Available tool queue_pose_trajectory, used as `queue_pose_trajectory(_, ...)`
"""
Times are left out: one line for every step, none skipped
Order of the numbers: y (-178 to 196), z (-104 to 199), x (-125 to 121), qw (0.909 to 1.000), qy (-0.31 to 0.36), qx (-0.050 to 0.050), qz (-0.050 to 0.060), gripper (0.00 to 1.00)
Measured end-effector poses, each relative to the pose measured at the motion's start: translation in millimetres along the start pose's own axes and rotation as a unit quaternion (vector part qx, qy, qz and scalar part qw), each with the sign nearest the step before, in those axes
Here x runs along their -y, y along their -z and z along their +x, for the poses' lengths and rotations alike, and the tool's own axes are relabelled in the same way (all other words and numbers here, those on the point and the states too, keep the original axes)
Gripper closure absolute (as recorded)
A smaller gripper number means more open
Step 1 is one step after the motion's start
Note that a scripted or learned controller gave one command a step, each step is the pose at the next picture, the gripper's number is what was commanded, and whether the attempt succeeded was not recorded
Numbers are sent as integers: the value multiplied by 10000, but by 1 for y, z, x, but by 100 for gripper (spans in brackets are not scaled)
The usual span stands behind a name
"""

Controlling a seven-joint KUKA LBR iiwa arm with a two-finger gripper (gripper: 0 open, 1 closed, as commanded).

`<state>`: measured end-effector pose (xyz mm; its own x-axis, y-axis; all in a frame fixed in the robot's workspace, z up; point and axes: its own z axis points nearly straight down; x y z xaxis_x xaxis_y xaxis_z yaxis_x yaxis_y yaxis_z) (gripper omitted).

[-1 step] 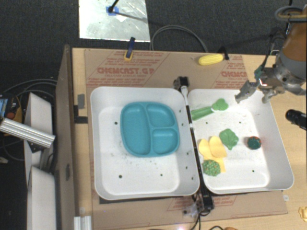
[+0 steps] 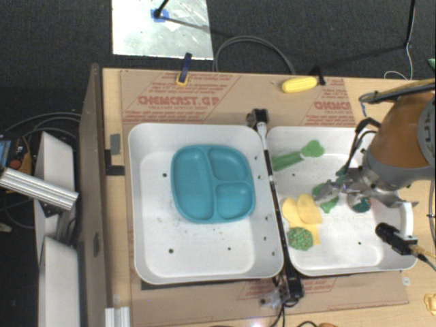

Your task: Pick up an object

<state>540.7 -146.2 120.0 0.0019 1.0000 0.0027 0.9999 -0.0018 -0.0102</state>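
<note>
The claw (image 2: 334, 193) hangs low over the middle of the right bin (image 2: 340, 254), reaching in from the bin's right edge on the grey arm (image 2: 402, 145) with its orange band. Whether its tips are spread or pressed together cannot be told, since the metal parts blur into one another. A small green piece (image 2: 329, 205) lies right at the tips, but the view does not show if it sits between them. Just behind the claw, toward the right edge, a dark teal lump (image 2: 360, 205) rests on the bin floor.

Near the bin's left edge lie two pale yellow pieces (image 2: 302, 210), touching each other, and just below them a bumpy green ball (image 2: 299, 238) with a bit of yellow beside it. Toward the back left corner a green utensil (image 2: 298, 154) lies at a slant, its round end pointing to the back edge.

The left bin (image 2: 153, 251) holds a blue divided plate (image 2: 212, 184) near its middle. Beyond the bins, on the bench's back edge, lies a yellow banana-shaped thing (image 2: 298, 84).
</note>
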Motion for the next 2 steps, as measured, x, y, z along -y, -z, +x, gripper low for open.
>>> queue_pose_trajectory(-36, -25, -87, 10000, 38, 28, -87, 0)
queue_pose_trajectory(-32, -13, -131, 9999, 45, 20, -92, 0)
